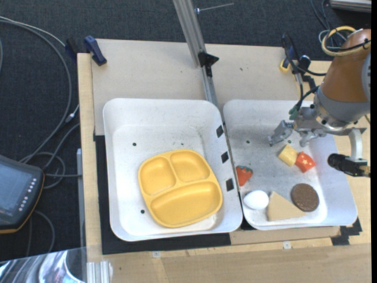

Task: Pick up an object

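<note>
Left bin point(118, 158): yellow divided plate point(179, 187), lower centre. Right bin point(341, 202): red piece point(244, 174) at 9 o'clock edge, white egg point(256, 200) and tan wedge point(281, 208) at 7, brown disc point(304, 197) at 5. Yellow block point(287, 155) touches orange piece point(304, 161), centre. Gripper point(293, 133) hovers just at their 12 o'clock, fingers spread, nothing between. Risk: closing there could catch both pieces or nudge one aside.

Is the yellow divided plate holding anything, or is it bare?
Bare. The yellow plate lies flat in the left bin, and all three of its compartments show only plain yellow surface. The food pieces lie in the right bin.
</note>
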